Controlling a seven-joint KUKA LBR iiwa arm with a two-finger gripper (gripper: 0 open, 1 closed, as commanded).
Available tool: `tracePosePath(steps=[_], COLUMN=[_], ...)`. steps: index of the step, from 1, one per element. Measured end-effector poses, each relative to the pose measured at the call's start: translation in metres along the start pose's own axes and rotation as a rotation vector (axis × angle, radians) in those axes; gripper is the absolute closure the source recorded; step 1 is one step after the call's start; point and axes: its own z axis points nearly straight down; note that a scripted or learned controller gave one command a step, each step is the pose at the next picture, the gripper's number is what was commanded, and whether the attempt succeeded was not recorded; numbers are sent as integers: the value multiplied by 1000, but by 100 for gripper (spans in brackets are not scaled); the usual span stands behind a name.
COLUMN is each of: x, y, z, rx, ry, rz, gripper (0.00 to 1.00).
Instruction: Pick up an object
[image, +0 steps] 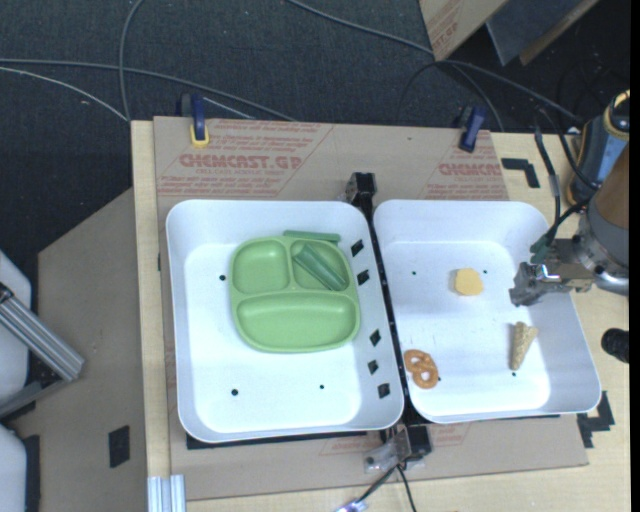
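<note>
The right bin (440, 225) holds three small things: a round yellow piece (468, 282) near the middle, a brown pretzel (421, 368) at the front left, and a tan cone-shaped piece (521, 345) at the front right. My gripper (532, 284) hangs over the bin's right side, just above and behind the tan piece and to the right of the yellow piece. Nothing shows between its tips.
The left bin (200, 300) holds a green divided plate (293, 295) with a green stick-shaped piece (322, 265) in its upper right section. A black divider strip (372, 300) runs between the bins. Clamps (200, 125) hold the board's far edge.
</note>
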Motion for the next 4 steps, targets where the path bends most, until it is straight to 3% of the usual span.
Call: tracePosePath(steps=[2, 3, 4], x=[92, 140, 176], y=[60, 99, 122], z=[-10, -3, 6], rx=[4, 4, 5], ry=[3, 3, 2], rz=[-5, -4, -2], gripper=[100, 100, 100])
